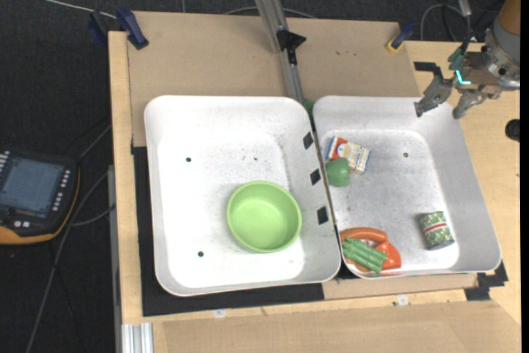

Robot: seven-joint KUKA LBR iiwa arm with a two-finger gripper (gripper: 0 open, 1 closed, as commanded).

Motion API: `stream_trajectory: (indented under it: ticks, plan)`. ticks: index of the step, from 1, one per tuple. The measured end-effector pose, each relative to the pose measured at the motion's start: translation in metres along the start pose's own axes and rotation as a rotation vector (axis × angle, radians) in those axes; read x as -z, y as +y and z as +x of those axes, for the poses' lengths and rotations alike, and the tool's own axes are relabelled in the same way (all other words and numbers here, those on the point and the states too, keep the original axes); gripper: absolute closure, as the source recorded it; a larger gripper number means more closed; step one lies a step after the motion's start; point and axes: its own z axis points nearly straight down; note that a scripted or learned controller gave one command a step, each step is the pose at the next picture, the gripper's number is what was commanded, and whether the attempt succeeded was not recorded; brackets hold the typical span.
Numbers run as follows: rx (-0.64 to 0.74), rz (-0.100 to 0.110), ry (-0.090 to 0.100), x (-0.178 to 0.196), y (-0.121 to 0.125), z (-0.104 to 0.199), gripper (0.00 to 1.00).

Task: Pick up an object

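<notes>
Overhead, the gripper [450,104] hung spread and empty above the right bin's [463,169] far rim. Its descent risked striking that rim, the green can [435,229] lying well apart.

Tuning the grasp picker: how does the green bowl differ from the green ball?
The green bowl is far larger than the green ball. The bowl is hollow, opening upward; the ball is a solid round shape. The bowl sits alone in the left bin; the ball is in the right bin, against its left wall beside a small carton. Both are green, the bowl lighter.
</notes>
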Motion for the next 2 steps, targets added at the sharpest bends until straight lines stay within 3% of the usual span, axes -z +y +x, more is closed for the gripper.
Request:
stream_trajectory:
  ticks: [1, 2]
  plan:
    - [0.0, 0.0, 0.0, 0.0, 0.0, 0.0, 0.0]
    - [-0.001, 0.005, 0.001, -0.052, -0.005, -0.009, 0.0]
